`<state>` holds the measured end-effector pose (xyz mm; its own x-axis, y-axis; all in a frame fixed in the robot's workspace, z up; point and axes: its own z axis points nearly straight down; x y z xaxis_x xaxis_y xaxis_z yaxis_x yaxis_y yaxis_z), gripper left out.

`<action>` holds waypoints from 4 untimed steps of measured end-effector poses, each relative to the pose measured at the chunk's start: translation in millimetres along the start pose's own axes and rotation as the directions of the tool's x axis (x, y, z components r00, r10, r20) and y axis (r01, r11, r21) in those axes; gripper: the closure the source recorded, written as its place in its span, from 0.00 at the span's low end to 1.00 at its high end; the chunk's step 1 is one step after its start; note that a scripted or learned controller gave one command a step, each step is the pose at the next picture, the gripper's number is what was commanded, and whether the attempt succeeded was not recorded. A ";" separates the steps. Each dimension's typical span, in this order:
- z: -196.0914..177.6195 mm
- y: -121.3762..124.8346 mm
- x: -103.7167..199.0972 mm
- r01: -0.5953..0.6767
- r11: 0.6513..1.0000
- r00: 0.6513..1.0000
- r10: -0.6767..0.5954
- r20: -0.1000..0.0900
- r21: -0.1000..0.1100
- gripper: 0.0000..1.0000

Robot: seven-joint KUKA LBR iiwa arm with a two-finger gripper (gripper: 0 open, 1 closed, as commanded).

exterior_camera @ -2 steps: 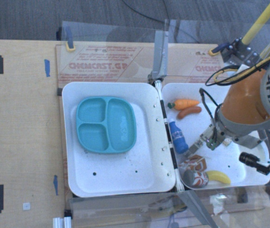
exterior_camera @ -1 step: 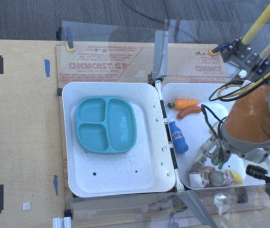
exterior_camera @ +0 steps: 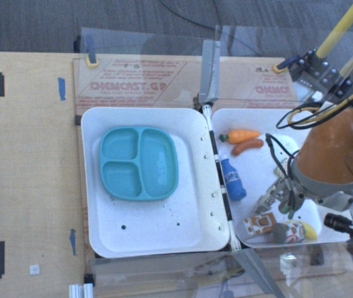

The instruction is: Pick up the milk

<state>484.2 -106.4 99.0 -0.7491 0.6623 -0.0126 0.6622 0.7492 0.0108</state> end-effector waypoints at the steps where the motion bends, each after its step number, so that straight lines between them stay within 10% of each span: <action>1: -2.2 0.5 -3.0 -0.001 1.000 1.000 0.001 0.009 -0.003 0.00; 4: 9.0 -1.9 -3.9 -0.021 1.000 1.000 0.021 0.005 -0.002 0.00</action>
<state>486.1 -110.4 90.0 -0.7352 0.6776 -0.0178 0.6775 0.7354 0.0133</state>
